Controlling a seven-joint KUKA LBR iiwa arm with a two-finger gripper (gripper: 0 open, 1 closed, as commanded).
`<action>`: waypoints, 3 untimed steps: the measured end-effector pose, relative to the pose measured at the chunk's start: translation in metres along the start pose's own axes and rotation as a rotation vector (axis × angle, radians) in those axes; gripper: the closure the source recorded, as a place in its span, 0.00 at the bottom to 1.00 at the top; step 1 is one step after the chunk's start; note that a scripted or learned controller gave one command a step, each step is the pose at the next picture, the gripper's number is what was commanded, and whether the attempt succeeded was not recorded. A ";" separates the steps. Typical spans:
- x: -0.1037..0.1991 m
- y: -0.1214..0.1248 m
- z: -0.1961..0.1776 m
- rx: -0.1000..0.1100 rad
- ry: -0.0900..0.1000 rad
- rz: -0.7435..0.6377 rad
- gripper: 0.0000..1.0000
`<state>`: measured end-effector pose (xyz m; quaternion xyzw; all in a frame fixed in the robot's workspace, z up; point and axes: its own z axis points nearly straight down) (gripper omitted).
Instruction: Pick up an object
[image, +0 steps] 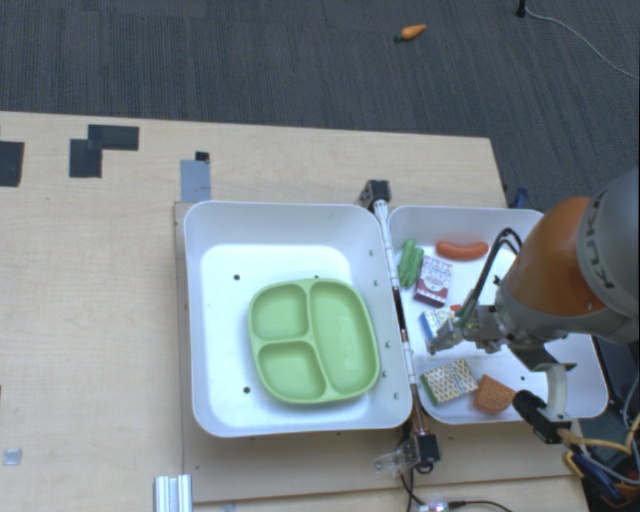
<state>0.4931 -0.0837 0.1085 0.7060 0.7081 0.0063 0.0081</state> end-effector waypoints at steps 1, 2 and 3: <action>0.001 -0.005 0.022 0.014 0.002 0.002 0.00; 0.001 -0.003 0.010 0.007 0.001 0.000 1.00; 0.001 -0.003 0.011 0.008 0.001 0.001 0.00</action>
